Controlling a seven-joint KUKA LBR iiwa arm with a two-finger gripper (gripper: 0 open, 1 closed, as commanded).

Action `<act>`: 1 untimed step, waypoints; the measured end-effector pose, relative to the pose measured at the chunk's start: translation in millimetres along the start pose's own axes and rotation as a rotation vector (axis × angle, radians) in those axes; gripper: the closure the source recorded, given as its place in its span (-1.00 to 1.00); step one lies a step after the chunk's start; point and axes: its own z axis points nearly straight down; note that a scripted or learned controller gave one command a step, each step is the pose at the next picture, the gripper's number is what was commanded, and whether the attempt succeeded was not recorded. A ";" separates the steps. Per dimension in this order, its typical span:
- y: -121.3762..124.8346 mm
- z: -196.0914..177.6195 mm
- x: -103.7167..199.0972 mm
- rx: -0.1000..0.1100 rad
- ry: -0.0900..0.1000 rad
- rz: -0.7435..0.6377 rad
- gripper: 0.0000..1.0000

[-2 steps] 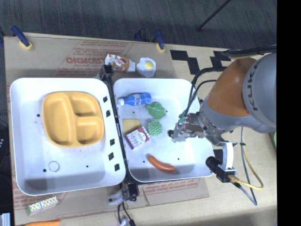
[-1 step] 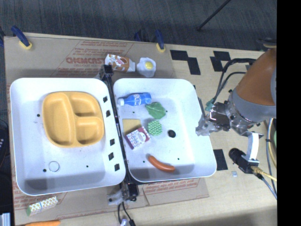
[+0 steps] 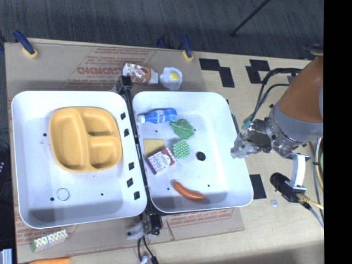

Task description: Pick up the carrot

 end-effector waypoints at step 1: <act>0.0 11.9 -1.1 0.004 0.001 0.052 1.00</act>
